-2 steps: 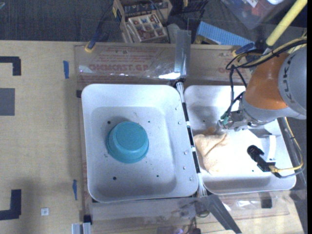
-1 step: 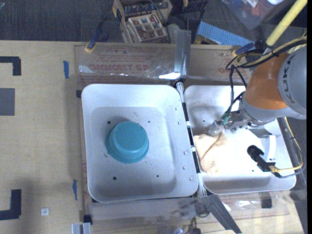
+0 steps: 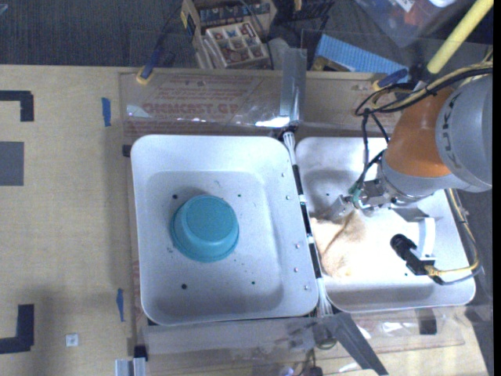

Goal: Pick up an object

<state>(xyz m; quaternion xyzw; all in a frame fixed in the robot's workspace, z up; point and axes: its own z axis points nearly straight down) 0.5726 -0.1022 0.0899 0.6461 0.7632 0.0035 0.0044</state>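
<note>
My end effector (image 3: pixel 344 206) hangs low in the right white bin (image 3: pixel 462 292); its state I cannot tell. I'd centre squarely over the pale tan object (image 3: pixel 338 245) before closing.

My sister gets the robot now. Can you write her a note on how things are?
Gripper: low in the right bin, near its left wall; I cannot tell whether it is open or shut, or whether it holds anything.
Things: a blue bowl sits upside down in the left bin, apart from the arm. A tan smear, too blurred to name, lies below the gripper.
Done: no pick that I can see.
Left: grasp something and lift it.
</note>
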